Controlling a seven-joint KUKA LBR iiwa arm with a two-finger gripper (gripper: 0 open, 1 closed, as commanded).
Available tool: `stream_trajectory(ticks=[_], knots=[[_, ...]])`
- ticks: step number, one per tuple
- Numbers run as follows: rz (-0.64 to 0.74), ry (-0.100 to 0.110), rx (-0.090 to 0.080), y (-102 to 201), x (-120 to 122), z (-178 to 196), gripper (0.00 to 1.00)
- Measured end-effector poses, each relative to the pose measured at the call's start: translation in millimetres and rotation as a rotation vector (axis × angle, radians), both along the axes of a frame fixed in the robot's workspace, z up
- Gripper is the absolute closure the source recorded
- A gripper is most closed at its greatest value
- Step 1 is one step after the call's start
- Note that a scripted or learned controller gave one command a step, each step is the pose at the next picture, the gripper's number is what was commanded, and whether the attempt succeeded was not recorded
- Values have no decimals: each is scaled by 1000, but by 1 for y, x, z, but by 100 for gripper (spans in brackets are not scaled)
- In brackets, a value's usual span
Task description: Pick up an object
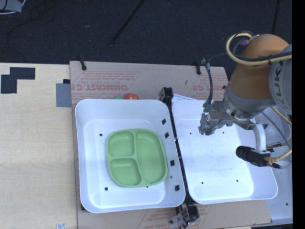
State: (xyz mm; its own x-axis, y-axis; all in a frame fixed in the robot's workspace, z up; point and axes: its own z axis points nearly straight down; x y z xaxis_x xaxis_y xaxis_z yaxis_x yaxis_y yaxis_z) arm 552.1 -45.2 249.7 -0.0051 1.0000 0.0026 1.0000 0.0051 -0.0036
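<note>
Inside the left bin [90, 151] lies the plate [137, 157], green, flat, with 3 compartments, its right edge near the bin wall by the black divider [172, 137]. It is the only thing within the 2 bins that I can make out as something to pick. A small red thing [130, 97] sits just behind the left bin on the surface [33, 147], outside the wall.

The pincer [206, 128] hangs over the right bin [224, 175], toward its back-left part, well apart from the plate; whether it is wide or narrow I cannot tell. It holds nothing that I can see.

As I judge it, the step in hand is the approach. The arm should cross the divider high enough to clear it, then come down on a rim, not the middle, since a flat face offers no grip. The left or front rim looks best: more bare floor lies beside it than on the divider side. One jaw inside and one outside, set square to the edge, should hold. A thin plastic plate may slide or tip, so the lift wants to be slow and straight up.
</note>
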Motion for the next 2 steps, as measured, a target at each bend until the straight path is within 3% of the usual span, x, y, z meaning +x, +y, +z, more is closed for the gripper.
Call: stream_trajectory(ticks=[2], knots=[[0, 1, -1, 109, 11, -24, 100]])
